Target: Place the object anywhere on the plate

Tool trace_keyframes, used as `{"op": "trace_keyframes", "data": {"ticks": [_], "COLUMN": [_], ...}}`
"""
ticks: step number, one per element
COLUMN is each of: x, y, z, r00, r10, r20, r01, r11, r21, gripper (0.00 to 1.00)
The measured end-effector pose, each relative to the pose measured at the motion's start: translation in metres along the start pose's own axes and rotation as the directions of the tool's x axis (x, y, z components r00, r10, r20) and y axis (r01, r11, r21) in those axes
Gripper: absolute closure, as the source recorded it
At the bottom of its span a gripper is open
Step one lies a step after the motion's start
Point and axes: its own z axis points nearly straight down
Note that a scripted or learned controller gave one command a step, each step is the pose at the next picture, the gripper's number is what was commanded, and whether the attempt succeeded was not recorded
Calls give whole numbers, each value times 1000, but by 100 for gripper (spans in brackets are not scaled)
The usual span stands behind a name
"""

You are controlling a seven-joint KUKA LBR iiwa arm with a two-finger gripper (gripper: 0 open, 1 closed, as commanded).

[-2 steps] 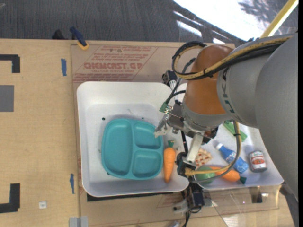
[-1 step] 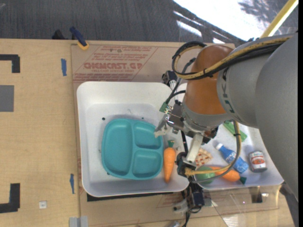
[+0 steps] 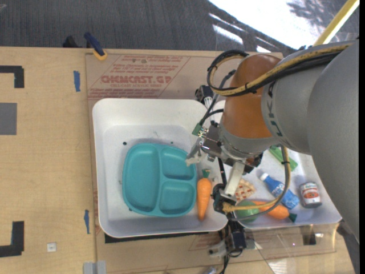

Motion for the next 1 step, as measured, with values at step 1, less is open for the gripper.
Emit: {"op": "trace_keyframes", "data": {"ticks": [1], "x": [0], "y": [0], "z": [0], "r00": [1000], "r10": [0], "r20": [0], "r01": [0], "r11": [1000], "r21": [0], "gripper": [0]}}
